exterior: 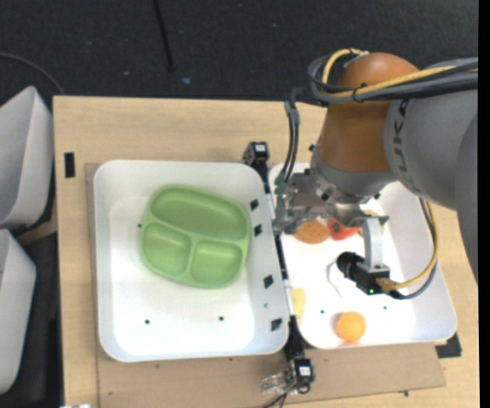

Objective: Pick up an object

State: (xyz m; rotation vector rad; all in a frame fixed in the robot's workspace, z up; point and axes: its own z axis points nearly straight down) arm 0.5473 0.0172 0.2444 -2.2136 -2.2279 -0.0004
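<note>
The bench (177, 372) carries two shallow white bins side by side, and the arm (432, 134) reaches in from the right edge with its wrist low over the right bin (424, 313), near that bin's far left corner. The gripper (313, 215) sits under the orange band of the wrist, which hides most of it, so it cannot be told whether the jaws are open, closed or gripping anything. Directly beneath it lies an orange object (312, 233) with a small red piece (345, 227) just beside it; both are partly covered, and whether the gripper touches either cannot be told. This low, centred pose suggests the program is aiming at that cluster as its target. A second, rounder orange ball (350, 325) rests well apart, near the right bin's front edge, and a small yellow piece (298, 301) lies against the bin's left wall. A black cable-fed unit (360, 272) hangs off the wrist over the middle of the bin. The left bin (117, 313) holds a green divided plate (196, 236), lying flat and away from the arm's reach, so it seems no part of this attempt.
</note>
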